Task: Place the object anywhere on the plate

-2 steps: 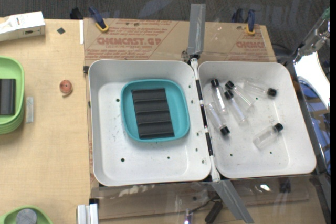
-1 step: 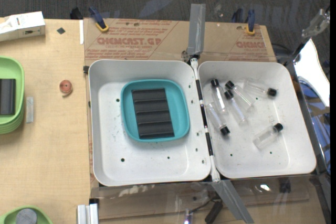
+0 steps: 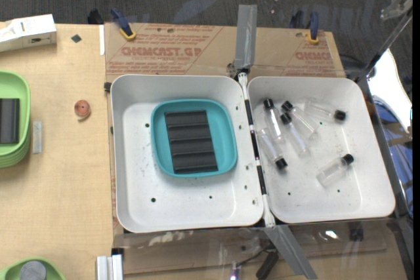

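Teal plate [image 3: 194, 139] centred in left bin [image 3: 131, 193], ridged dark block [image 3: 190, 141] upon it. Clear vials [image 3: 289, 131] at three o'clock, glass barely discernible. Gripper state: cannot tell.

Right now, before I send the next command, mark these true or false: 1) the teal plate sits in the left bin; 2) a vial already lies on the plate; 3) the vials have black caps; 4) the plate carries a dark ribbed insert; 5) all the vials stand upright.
1) True: the teal plate sits in the left bin.
2) False: the clear vials all lie in the right bin; none is on the plate.
3) True: each cap that can be made out is black, such as the one at.
4) True: a dark ribbed insert lies in the middle of the plate.
5) False: the vials lie on their sides, scattered at different angles.
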{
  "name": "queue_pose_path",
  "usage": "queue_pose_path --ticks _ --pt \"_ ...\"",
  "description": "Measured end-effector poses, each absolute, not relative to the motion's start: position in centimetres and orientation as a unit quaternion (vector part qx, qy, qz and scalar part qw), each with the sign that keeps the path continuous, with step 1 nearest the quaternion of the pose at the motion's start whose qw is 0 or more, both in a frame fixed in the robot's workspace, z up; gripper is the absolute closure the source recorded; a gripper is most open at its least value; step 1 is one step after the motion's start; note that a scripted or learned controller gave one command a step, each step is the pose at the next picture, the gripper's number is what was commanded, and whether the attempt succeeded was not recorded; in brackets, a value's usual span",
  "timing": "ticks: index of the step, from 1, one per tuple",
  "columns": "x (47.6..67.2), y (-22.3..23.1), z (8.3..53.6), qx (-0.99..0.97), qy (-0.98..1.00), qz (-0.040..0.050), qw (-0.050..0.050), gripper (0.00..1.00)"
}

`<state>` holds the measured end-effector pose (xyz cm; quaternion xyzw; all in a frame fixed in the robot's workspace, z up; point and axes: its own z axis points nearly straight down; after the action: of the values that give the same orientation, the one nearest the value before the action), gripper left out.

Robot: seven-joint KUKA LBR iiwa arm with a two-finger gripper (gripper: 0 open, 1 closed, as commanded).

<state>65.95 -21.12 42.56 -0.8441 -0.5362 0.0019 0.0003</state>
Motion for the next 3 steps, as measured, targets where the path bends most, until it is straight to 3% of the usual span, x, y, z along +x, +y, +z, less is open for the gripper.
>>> queue_pose_path --ticks 3 --pt "65.95 -21.38 43.99 -0.883 -0.47 0.0018 0.001 0.0"
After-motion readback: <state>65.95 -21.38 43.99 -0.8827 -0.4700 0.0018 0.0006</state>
